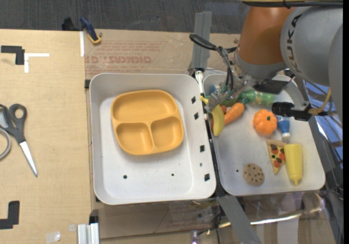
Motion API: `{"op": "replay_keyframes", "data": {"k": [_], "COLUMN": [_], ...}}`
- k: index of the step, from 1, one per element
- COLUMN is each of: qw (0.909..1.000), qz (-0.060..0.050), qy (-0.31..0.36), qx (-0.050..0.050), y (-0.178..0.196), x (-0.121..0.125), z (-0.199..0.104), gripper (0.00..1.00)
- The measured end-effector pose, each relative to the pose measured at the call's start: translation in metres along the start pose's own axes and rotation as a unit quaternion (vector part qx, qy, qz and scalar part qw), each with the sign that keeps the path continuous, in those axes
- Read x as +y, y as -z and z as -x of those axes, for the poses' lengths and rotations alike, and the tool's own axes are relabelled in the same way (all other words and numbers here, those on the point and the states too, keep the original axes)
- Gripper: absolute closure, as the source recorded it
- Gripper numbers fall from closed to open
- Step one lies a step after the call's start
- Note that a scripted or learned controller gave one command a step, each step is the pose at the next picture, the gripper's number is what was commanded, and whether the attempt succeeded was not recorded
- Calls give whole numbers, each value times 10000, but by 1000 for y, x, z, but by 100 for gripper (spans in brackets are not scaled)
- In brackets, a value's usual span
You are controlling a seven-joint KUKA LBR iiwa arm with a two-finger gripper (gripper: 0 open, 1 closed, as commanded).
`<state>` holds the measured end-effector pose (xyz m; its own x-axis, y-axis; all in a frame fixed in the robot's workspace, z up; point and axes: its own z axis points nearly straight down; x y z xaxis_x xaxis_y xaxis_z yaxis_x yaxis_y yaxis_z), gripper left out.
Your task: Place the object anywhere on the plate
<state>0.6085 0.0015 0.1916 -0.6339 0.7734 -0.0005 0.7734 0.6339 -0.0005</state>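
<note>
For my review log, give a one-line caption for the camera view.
KUKA arm's gripper hovers over the toy banana and carrot in the right bin; the yellow divided plate waits in the left bin.

The arm (313,30) is grey and rounded, with a broad orange band (262,25). Black letters mark its shell, and thin black cables (212,47) loop beside it.

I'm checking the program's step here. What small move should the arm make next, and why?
Probably lower a little onto the banana and carrot: the gripper hovers by them at the right bin's left edge, and the plate lies in the left bin.
</note>
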Motion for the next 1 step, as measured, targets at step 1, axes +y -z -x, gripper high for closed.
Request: {"op": "replay_keyframes", "data": {"k": [1], "qw": [9995], "qz": [5], "qy": [312], "qx": [-5], "y": [48], "x": [36], "z": [-60], "gripper": [100]}}
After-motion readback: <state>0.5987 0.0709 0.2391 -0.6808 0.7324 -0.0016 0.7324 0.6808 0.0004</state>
